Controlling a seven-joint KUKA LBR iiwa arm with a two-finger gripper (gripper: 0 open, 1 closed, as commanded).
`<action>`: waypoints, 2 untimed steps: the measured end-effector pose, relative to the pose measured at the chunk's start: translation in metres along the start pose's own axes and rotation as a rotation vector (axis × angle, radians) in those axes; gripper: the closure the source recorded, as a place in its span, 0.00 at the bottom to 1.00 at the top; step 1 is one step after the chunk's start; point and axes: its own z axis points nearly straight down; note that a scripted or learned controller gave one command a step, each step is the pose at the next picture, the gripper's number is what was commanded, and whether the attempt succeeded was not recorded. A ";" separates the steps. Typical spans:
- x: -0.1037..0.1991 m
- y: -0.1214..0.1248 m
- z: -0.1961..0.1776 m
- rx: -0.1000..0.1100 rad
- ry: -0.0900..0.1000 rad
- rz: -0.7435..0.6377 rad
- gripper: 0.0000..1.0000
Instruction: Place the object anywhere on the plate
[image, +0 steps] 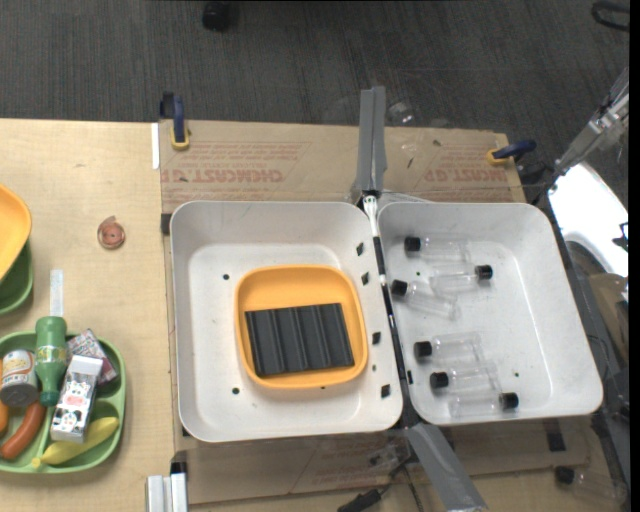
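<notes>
Resting on orange plate (300, 283): dark ribbed block (300, 338), flat, filling plate's middle, inside left bin (190, 330). Judgement: if block is task object, placing step looks complete; nothing left but retreat. Right of plate, right bin (570, 330) holds several clear vials with black caps (445, 275), scattered, lying on sides. If vial is intended object, next move calls for fresh pick there. Pincer state: cannot tell.

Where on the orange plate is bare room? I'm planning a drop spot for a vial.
Bare room: the orange plate's rim strip above the dark ribbed block, plus thin margins beside it. The block crowds the plate's centre. The right bin holds scattered clear vials.
</notes>
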 end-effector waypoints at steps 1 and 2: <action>0.000 0.000 0.026 0.000 0.003 -0.413 0.00; 0.010 -0.018 0.050 -0.003 0.002 -0.785 0.00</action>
